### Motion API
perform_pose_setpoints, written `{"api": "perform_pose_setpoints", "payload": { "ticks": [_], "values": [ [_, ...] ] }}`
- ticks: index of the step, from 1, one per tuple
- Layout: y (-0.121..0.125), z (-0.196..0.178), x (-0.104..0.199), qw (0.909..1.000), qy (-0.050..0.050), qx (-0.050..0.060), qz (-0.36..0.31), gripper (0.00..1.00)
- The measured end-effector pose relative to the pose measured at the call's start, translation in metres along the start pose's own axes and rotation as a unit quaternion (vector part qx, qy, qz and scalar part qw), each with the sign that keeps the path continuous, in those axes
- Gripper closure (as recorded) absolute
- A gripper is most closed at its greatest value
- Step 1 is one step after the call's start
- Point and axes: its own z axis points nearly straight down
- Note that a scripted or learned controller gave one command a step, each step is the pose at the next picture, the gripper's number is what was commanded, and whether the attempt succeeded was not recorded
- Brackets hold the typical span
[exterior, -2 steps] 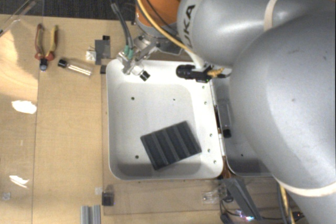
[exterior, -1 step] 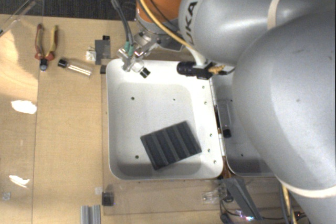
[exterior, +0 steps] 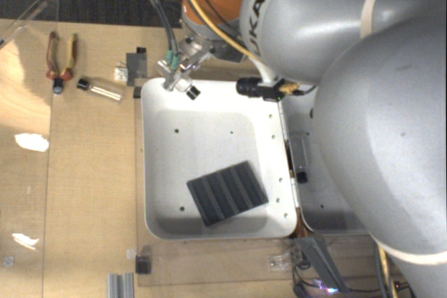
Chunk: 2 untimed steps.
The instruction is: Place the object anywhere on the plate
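One dark ribbed object [exterior: 227, 192] in the left bin [exterior: 157, 150], pliers [exterior: 61, 56] nearby.

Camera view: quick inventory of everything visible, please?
Ribbed block: 1, dark grey, lying in the left bin, near its front wall.
Left bin: 1, white, centre of the bench.
Right bin: 1, white, beside the left bin, mostly behind the arm.
Pliers: 1, red and yellow handles, on the bench at far left.
Small tube: 1, clear with a dark cap, right of the pliers.
Arm: 1, grey with an orange band.
Gripper: 1, metallic, over the left bin's back edge.
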Motion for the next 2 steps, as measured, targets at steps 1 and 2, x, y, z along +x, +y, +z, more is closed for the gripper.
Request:
{"api": "perform_pose_setpoints", "payload": {
  "ticks": [1, 2],
  "values": [
    [0.002, -0.012, 0.000, 1.0000, -0.001, -0.003, 0.000, 1.00],
    [0.003, -0.024, -0.001, 1.0000, -0.001, -0.006, 0.000, 1.00]
  ]
}}
